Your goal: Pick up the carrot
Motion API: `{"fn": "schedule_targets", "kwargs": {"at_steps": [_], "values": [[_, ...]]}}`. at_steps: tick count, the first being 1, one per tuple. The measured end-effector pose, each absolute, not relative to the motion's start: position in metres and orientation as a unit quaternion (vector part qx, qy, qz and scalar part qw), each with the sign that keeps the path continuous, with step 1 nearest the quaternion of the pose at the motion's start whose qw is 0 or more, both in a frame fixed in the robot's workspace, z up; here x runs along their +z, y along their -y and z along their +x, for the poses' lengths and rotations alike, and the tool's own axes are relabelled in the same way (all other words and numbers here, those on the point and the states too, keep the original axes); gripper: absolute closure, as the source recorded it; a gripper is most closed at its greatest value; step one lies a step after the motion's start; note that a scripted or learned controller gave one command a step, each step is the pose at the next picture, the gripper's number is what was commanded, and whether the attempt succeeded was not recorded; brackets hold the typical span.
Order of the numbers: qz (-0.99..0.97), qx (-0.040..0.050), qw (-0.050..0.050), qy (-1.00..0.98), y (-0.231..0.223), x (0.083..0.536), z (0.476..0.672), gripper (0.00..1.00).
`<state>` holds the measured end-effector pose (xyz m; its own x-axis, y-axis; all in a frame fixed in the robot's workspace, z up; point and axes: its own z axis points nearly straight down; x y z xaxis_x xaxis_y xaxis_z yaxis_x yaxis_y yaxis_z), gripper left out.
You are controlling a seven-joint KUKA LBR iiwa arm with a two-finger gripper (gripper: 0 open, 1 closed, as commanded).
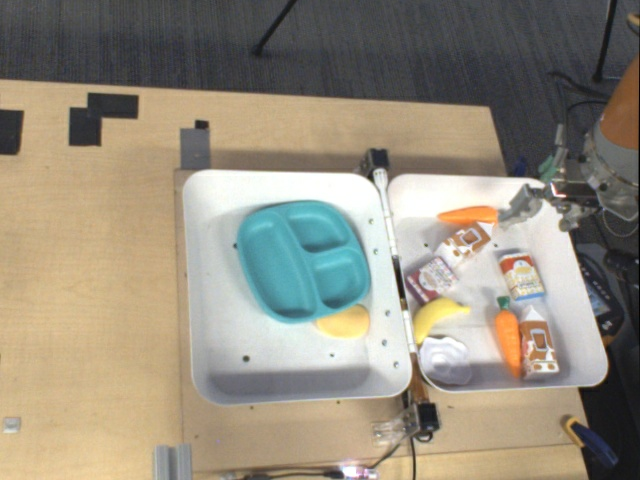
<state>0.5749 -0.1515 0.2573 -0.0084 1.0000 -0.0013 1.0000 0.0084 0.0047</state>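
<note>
An orange carrot (509,341) with a green top lies in the right bin (590,308), near its front right, beside a small carton (538,342). A second orange, tapered piece (467,214) lies at the back of the same bin. My gripper (542,212) hangs over the bin's back right corner, just right of that tapered piece and well behind the green-topped carrot. Its fingers (518,207) stand apart with nothing between them.
The right bin also holds snack packets (447,260), a banana (437,315), a white cup (446,359) and another small carton (521,276). The left bin (215,358) bears a teal divided plate (300,259) and a yellow piece (343,321). Cables lie right of the bench.
</note>
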Motion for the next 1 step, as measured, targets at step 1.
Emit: {"fn": "schedule_targets", "kwargs": {"at_steps": [1], "values": [[0.73,0.0005,0.0,-0.683,0.1478,0.1128,0.5197,0.0]]}}
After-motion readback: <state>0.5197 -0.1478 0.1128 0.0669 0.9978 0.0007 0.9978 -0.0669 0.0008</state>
